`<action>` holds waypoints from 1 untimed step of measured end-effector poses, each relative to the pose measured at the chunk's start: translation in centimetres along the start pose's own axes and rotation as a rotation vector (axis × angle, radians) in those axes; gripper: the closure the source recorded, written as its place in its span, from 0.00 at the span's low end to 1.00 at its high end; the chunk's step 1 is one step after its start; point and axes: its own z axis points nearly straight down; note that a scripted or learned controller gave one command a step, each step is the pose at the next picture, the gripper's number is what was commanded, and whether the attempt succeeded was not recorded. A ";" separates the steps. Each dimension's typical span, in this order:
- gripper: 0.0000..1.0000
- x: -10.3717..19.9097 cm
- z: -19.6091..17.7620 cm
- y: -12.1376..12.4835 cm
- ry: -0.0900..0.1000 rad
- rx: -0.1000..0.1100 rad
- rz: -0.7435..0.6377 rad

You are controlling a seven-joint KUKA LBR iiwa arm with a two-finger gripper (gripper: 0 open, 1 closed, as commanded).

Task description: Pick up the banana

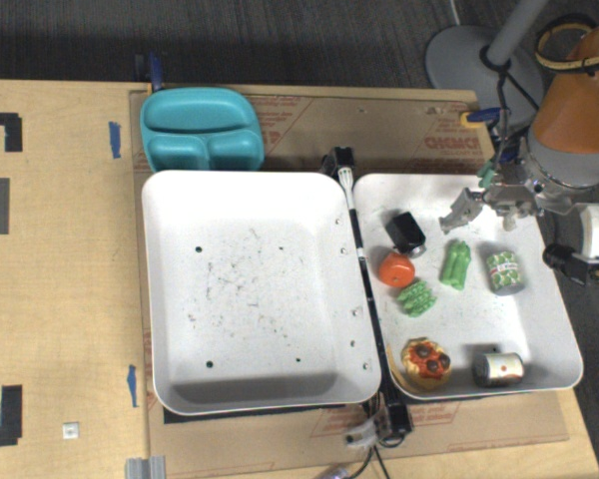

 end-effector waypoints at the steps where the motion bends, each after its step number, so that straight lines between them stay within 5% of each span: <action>1: 0.00 7.5 1.8 -3.5 0.001 0.002 -0.235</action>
